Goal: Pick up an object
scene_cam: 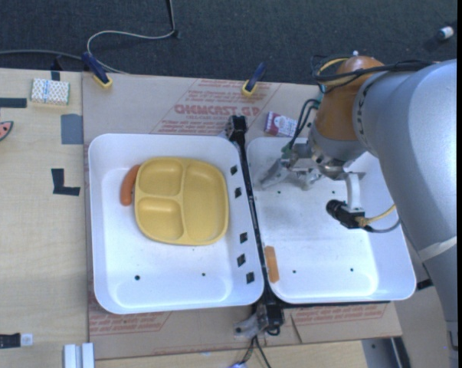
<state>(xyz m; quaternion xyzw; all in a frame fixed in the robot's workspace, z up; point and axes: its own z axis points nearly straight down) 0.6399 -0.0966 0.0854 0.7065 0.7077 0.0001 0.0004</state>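
The gripper (280, 173) hovers in the right bin (368, 282) — grip state unclear; it should centre over the carrot (271, 264) — at the wall — before descending.

Arm (414, 152): large rounded grey casing, smooth, faint sheen. Orange band (342, 113) above the wrist, domed, glossy. Thin green and black cables (301, 129) loop along the band's edge. End effector (280, 172): bare grey metal, small, angular. Black cylindrical fitting (344, 213) on a pale bracket below the wrist, with a yellowish cable (380, 219) curving from it back to the casing.
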